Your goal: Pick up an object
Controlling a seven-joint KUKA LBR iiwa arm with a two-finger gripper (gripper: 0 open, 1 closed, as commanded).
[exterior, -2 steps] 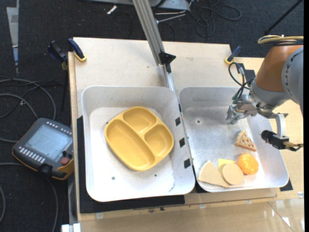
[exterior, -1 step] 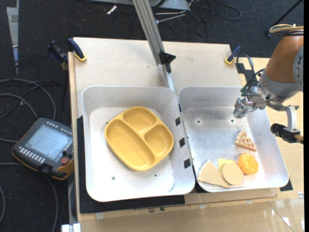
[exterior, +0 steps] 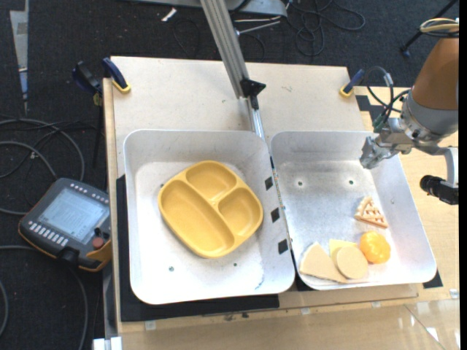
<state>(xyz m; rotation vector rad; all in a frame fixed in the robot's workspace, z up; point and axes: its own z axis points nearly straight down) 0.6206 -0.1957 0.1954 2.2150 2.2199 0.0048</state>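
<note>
In the right bin (exterior: 328, 173), near its front right corner, lie a small tan waffle-like triangle (exterior: 371, 213), an orange round piece (exterior: 375, 247), a tan round slice (exterior: 351, 262) and a pale wedge (exterior: 317, 262). My gripper (exterior: 372, 154) hangs over the bin's far right part, above and behind the triangle, with a clear gap between it and all the pieces. I see nothing between its fingers.
The left bin (exterior: 142, 195) holds a yellow divided plate (exterior: 211, 208). A slanted metal pole (exterior: 226, 39) rises behind the bins. A teach pendant (exterior: 67, 223) lies on the floor to the left. Clamps sit at the board's far corners.
</note>
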